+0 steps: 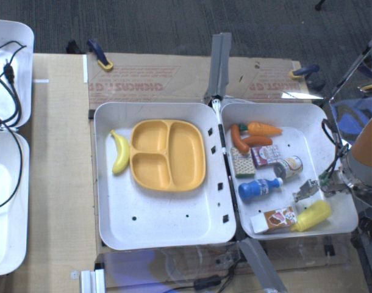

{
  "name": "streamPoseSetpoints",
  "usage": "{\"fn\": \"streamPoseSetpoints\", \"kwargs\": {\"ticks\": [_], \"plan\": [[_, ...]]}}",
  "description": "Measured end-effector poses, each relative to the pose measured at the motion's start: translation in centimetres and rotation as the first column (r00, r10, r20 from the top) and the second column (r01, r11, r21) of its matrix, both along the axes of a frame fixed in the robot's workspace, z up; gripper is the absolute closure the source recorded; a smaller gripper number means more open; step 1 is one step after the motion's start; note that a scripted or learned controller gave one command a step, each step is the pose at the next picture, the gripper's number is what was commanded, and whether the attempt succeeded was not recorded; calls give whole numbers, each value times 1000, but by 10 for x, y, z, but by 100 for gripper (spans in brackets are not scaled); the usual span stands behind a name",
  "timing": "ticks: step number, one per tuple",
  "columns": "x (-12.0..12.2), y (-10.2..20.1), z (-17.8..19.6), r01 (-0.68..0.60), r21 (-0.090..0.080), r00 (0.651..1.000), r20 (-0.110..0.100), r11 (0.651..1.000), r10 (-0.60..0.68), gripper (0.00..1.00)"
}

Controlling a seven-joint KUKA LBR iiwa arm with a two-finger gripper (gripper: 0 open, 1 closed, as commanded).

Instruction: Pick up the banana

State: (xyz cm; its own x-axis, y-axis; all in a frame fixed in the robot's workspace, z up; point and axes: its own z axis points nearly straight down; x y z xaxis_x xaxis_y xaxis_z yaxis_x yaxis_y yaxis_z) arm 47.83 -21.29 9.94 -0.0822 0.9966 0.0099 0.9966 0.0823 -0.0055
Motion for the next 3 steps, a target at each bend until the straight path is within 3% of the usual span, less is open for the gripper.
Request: {"fn": "streamPoseSetpoints", "kwargs": {"ticks": [3], "plan": [[0,0,0,0,0,1000,0,1000,0,0]]}}
